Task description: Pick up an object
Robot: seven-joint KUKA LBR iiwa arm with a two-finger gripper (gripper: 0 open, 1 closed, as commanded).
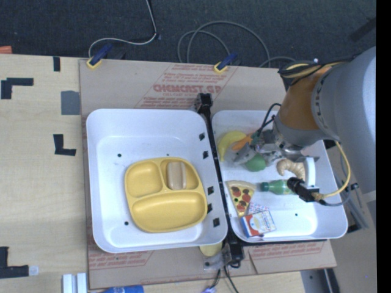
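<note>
Because the pincer (256,152) hangs low in the right-hand bin (327,224), right among the toys heaped near that bin's upper left, the coming grasp turns on what lies directly beneath it. A small green piece (258,162) sits just under the tip, at about six o'clock from it and seemingly touching, while a yellow rounded toy (230,143) with an orange bit at its edge lies at about ten o'clock, just beside. How the pincer stands, open or closed, I cannot tell, since the wrist and the clutter hide it, and nothing can be seen gripped. Other candidates lie farther off: a green bottle (276,187), its long axis running nine to three o'clock, lies at about five o'clock from the pincer; a tan curved piece (289,166) sits at four o'clock; a pizza slice (241,196) at seven o'clock; a small printed packet (258,220) near the bin's lower edge. On the worktop, the left-hand bin (110,133) carries a yellow divided plate (165,194), well apart from the arm. My judgement is that the green piece is the likeliest target.
</note>
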